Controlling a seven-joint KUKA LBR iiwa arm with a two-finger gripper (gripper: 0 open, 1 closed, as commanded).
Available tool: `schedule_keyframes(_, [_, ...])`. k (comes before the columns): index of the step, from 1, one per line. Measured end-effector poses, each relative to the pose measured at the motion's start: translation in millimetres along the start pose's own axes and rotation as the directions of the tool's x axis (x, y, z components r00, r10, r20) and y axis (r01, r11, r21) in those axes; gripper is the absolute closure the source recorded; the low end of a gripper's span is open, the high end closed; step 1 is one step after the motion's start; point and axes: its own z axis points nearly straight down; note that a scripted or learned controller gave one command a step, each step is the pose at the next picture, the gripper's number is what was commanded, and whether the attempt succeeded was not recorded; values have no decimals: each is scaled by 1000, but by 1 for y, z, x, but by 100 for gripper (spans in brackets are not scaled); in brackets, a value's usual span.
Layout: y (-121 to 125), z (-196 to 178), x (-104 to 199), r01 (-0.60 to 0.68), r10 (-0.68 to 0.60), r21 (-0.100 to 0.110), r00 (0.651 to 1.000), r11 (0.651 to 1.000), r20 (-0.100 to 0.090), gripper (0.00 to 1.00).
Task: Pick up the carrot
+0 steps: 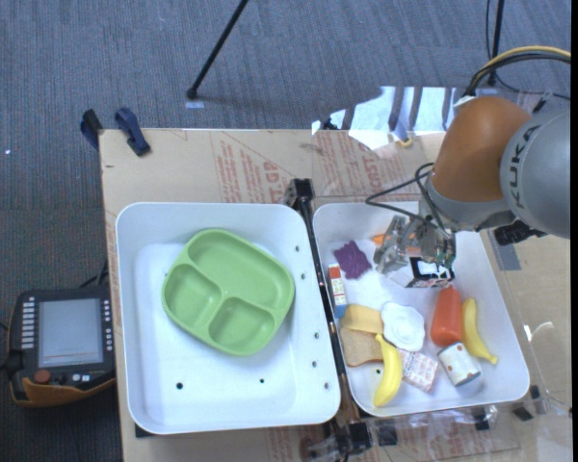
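In the right bin (506, 306): your hand (416, 253) is hovering; its opening, you cannot tell.
Carrot (447, 316): lying just below-right of the hand, long axis running toward the bin's front, beside the banana (480, 330).

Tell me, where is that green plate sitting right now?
The green plate lies in the left bin, toward its upper middle, across the divider from the right bin where the gripper hovers.
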Motion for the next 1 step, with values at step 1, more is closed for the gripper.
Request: schedule_keyframes(1, [35, -111, 31, -19, 19, -1, 1000, 1000, 8, 100])
